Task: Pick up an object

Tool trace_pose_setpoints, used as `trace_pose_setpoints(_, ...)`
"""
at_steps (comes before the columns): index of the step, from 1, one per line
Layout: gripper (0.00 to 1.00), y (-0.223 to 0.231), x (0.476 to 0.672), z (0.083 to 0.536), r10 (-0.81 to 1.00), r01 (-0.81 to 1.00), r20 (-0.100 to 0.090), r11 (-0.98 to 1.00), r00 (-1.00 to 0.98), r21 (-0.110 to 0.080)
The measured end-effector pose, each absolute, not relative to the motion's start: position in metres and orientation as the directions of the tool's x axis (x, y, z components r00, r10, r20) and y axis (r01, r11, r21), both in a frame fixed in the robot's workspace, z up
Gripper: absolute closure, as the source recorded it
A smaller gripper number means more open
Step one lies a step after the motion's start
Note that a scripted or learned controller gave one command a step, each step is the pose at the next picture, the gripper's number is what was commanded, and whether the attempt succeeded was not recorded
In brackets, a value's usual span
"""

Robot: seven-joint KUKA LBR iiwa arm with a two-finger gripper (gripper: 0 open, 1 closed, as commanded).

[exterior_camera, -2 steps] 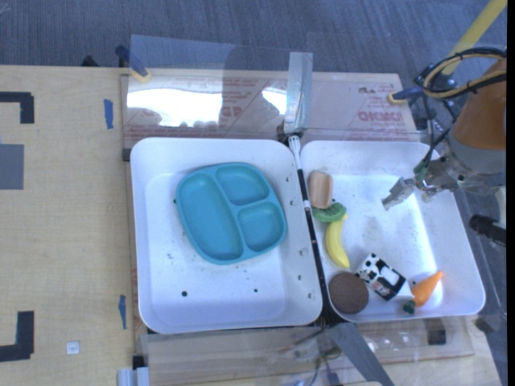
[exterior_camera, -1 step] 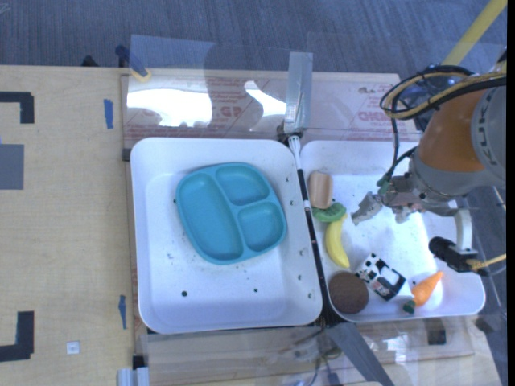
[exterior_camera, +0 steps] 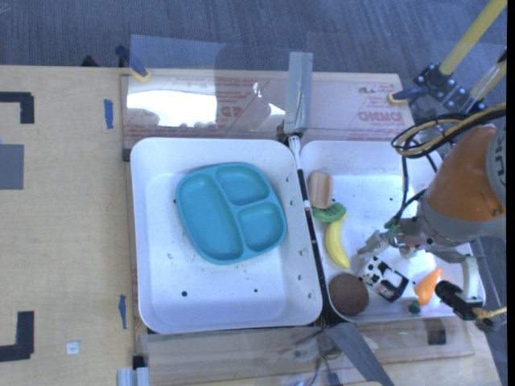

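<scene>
In the right bin (exterior_camera: 362,179), my gripper (exterior_camera: 380,244) hangs low at the end of the grey arm with its orange band (exterior_camera: 471,179). It sits just above a small black-and-white toy (exterior_camera: 383,279) and to the right of a yellow banana (exterior_camera: 336,244). A green piece (exterior_camera: 329,212) lies at the banana's top end, with a tan cylinder (exterior_camera: 320,189) behind it. A brown round object (exterior_camera: 348,293) rests at the bin's front left corner. An orange carrot (exterior_camera: 427,285) lies to the right of the toy.
The left bin (exterior_camera: 161,288) holds a blue divided plate (exterior_camera: 231,211). A raised divider (exterior_camera: 307,223) separates the two bins. Cables and a yellow post (exterior_camera: 475,30) stand behind the arm at the upper right.
</scene>
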State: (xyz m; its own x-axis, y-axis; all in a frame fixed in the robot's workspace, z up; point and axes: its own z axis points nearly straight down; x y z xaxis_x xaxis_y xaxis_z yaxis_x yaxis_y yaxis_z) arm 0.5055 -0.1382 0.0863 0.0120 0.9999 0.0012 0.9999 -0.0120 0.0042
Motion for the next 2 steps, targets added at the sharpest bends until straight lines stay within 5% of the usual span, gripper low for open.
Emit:
trace_pose_setpoints(1, 1.00, -0.1402, 0.5060, 0.0938, 1.000, 1.000, 0.000, -0.017, 0.017, 0.004)
trace_pose_setpoints(2, 0.00, -0.1401, 0.5055, 0.0930, 1.000, 1.000, 0.001, -0.017, 0.017, 0.002)
